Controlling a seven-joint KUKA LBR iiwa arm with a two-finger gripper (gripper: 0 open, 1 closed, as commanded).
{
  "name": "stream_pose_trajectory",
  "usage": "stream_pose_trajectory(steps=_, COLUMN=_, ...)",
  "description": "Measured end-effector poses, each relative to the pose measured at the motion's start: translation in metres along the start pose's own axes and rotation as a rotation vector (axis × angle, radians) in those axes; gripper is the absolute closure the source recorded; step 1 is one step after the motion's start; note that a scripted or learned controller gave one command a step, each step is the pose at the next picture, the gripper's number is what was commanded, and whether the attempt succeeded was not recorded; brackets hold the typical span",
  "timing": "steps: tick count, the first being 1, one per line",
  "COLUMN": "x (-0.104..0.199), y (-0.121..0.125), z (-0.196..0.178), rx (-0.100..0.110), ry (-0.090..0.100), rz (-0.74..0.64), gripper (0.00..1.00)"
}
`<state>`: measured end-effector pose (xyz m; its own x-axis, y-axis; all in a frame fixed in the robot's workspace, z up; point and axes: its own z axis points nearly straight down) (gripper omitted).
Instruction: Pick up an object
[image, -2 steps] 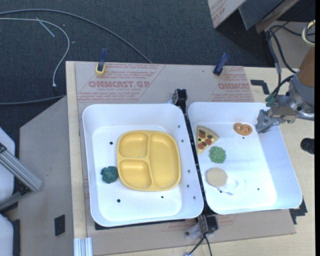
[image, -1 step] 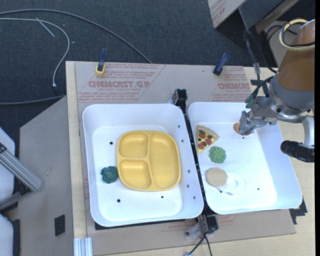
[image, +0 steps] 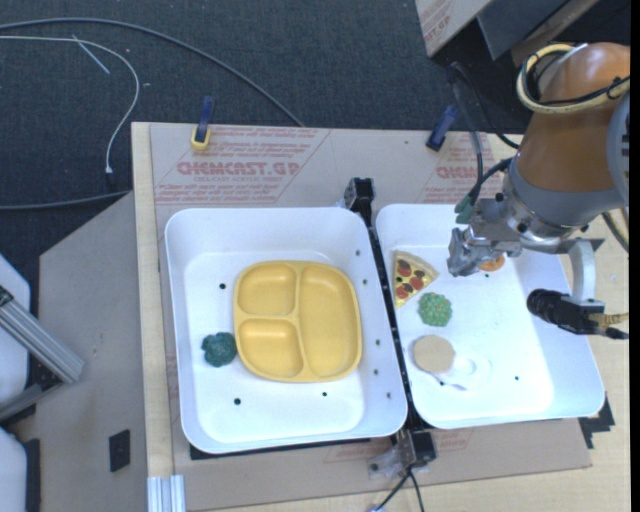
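Hovering over a small orange object (image: 491, 263), the tool's (image: 468, 262) grip state cannot be told.

Both white bins (image: 190, 300) look like smooth, slightly glossy plastic. In the left one the yellow divided plate (image: 298, 320) has a soft satin sheen, and the dark green broccoli (image: 219, 348) just left of that plate looks rough and matt. Under the bins lies a matt brown board (image: 250, 165) (cardboard, by its printed lettering). The arm's orange band (image: 585, 85) shines glossy.
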<state>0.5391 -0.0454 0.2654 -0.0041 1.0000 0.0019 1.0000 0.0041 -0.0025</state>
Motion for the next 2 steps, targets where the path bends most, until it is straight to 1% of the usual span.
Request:
stream_pose_trajectory(steps=1, x=0.055, y=-0.007, z=0.001, rx=0.001, ry=0.001, rz=-0.002, gripper=1.00)
stream_pose_trajectory(steps=2, x=0.108, y=-0.017, z=0.028, rx=0.003, ry=0.001, rz=-0.002, gripper=1.00)
